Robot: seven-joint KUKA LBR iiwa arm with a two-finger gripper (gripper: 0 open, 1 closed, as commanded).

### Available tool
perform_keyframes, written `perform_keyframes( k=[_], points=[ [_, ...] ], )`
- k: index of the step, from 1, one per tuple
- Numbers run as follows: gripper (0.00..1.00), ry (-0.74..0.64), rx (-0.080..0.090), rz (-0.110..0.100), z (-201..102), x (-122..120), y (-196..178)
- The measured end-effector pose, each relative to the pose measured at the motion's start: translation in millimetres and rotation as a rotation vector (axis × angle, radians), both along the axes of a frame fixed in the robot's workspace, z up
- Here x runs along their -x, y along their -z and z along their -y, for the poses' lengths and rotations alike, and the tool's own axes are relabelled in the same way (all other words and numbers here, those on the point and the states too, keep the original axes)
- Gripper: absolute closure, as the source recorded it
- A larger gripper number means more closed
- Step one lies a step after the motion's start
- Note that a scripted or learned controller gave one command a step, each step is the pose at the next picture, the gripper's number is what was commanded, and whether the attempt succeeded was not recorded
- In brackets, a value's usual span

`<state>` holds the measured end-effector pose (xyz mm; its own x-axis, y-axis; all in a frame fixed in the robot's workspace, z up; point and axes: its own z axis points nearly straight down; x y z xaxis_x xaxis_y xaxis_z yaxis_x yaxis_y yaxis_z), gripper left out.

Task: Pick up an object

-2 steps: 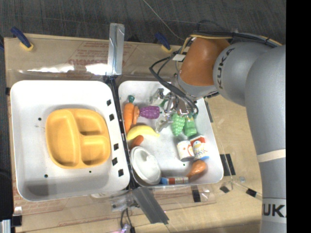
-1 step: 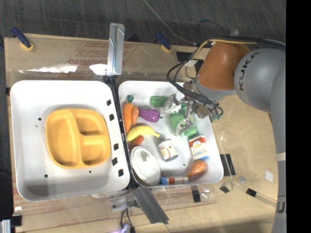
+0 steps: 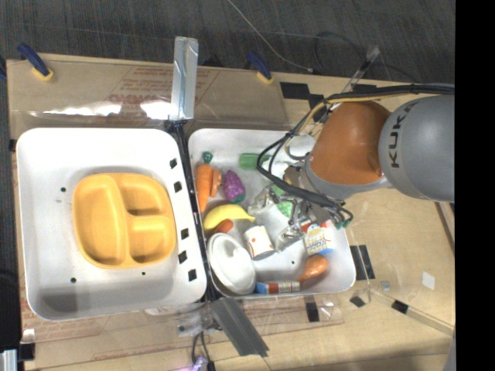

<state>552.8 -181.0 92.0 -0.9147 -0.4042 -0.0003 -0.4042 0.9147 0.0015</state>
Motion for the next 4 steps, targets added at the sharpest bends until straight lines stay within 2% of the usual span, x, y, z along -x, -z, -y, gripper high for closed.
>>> perform_keyframes(
  k=[1, 2, 3, 4],
  points=[
    [1.0, -0.008, 0.001, 0.004, -1.9, -2.3, -11.0],
    [1.0, 0.145, 0.002, 0.006, 21.1, -44.8, -69.4],
    [1.0, 0.44, 0.0, 0.006, -47.7, -73.1, -115.2],
    [1.0, 0.422, 0.005, 0.01, 33.0, -83.2, -194.4]
  ],
)
